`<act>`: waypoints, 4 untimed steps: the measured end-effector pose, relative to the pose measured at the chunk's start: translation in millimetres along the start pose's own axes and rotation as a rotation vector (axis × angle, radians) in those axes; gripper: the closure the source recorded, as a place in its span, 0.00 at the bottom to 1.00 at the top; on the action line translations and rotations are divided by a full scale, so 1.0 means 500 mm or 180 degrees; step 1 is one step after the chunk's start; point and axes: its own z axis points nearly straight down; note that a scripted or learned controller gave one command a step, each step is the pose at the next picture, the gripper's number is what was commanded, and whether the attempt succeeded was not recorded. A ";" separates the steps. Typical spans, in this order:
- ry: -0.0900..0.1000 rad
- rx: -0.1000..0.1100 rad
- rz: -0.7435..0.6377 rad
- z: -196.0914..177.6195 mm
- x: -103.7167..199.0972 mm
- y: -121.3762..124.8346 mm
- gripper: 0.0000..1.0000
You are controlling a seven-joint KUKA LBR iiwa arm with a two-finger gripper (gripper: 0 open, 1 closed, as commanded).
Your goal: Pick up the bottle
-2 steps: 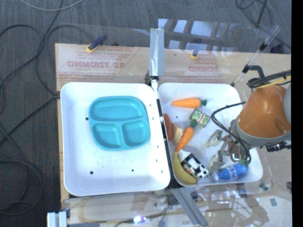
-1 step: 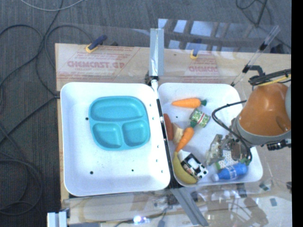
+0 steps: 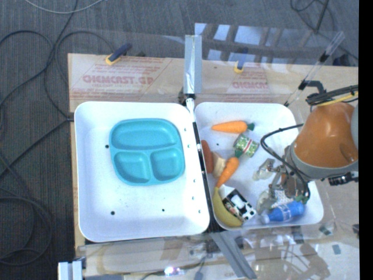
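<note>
Hovering just above the bottle [image 3: 284,212] at the right bin's [image 3: 274,111] near corner, gripper [image 3: 278,186] spread apart; best lowered straddling the bottle's middle before clamping.

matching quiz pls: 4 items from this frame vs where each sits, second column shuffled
Items:
1. blue divided tray
2. bottle
3. upper carrot
4. toy cow

Places:
A. right bin, far end
B. middle of the left bin
C. right bin, near right corner, just below the tool
D. right bin, near edge, on the banana

Pairs: 1-B, 2-C, 3-A, 4-D
</note>
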 end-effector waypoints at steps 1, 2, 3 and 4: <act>0.0055 0.0012 -0.0053 -0.092 -0.031 -0.051 0.00; 0.0018 -0.0001 -0.0261 0.019 -0.046 -0.058 0.00; 0.0011 -0.0005 -0.0258 0.000 -0.050 -0.057 1.00; 0.0011 -0.0007 -0.0259 0.000 -0.050 -0.056 0.00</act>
